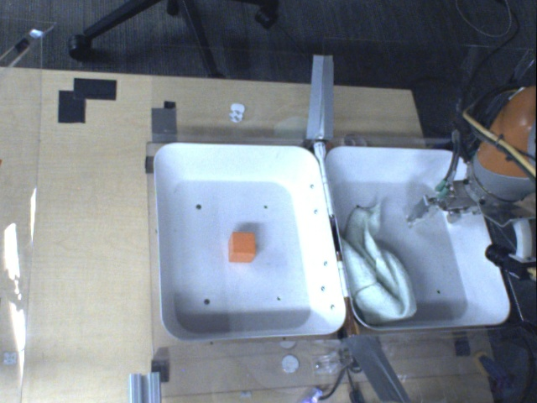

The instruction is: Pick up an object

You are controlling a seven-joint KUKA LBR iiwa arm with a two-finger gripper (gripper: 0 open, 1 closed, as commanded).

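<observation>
1. Two white bins side by side on a wooden bench (84,225): left bin (180,300), right bin (482,309).
2. Orange block (242,247) lying near the middle of the left bin, well apart from the arm.
3. Pale crumpled cloth (376,267) along the left wall of the right bin.
4. Gripper (432,206) over the right bin's far right part, right of the cloth; opening cannot be told; nothing seen between the fingers.
</observation>
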